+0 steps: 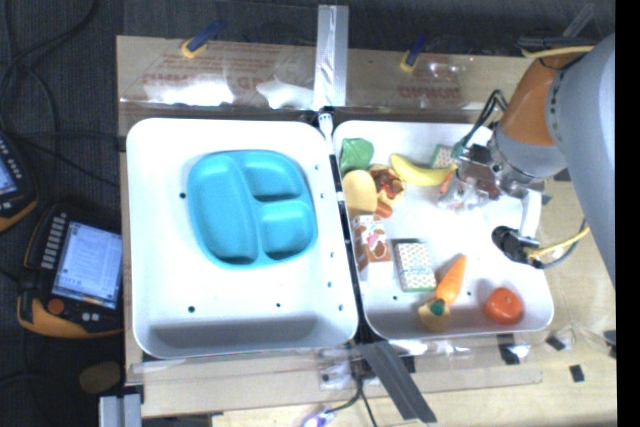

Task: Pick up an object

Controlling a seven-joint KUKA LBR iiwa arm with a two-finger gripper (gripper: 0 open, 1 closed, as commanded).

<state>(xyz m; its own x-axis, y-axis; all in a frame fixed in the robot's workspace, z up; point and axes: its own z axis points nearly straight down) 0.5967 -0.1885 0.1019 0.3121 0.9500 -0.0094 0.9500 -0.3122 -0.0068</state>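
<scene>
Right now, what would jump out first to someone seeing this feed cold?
The bright blue divided tray sitting alone in the left bin. Then the clutter of toy food in the right bin: a banana, a carrot, a tomato. The gripper hangs beside the banana's right end.

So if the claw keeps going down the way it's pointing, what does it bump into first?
Probably the banana. The claw hangs just beside its right end, over the right bin, though its height is hard to judge from above.
</scene>
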